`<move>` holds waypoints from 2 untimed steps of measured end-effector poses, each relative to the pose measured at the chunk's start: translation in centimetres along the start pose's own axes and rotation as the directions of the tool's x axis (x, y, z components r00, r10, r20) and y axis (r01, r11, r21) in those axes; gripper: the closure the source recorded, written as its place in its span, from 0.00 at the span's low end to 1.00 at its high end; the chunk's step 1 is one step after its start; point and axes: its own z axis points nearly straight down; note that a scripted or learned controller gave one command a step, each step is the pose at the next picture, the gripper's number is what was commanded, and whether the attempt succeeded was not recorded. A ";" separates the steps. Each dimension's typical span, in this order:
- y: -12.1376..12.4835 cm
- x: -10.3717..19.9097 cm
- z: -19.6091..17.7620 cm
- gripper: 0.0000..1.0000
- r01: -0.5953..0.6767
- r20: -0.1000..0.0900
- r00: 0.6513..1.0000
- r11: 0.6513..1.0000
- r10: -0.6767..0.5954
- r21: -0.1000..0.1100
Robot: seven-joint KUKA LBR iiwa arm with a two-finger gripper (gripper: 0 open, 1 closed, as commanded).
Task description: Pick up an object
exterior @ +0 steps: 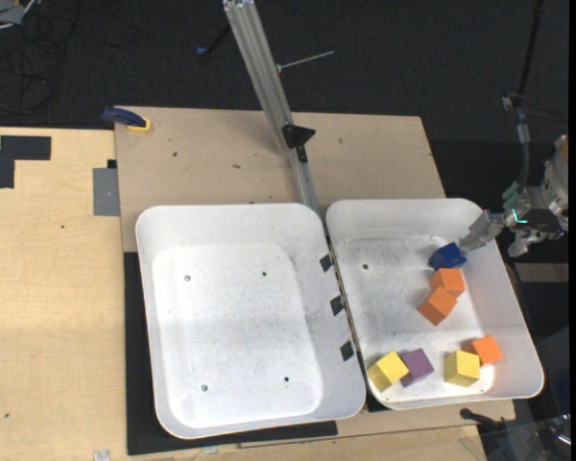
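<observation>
Fingers (472, 235): can't tell if spread or clenched, tip right by blue object (446, 255). Near edge of right bin (403, 221): yellow, purple, yellow, orange blocks; farther up, 2 orange blocks (443, 292). Prob. light, stiff foam w/ flat sides, best pinched across opposite faces.

An aluminium rail (265, 75) slants up from behind the left bin (163, 233), with a blue clamp (125, 117) at the tabletop's (211, 157) far left corner.

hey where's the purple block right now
The purple block sits in the right bin, near its front edge, touching a yellow block on its left, with another yellow block further to its right.
</observation>
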 end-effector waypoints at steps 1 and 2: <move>0.1 0.0 6.5 0.00 0.000 -0.002 1.000 1.000 0.000 0.006; -0.3 0.9 11.4 0.00 -0.002 -0.002 1.000 1.000 0.002 0.006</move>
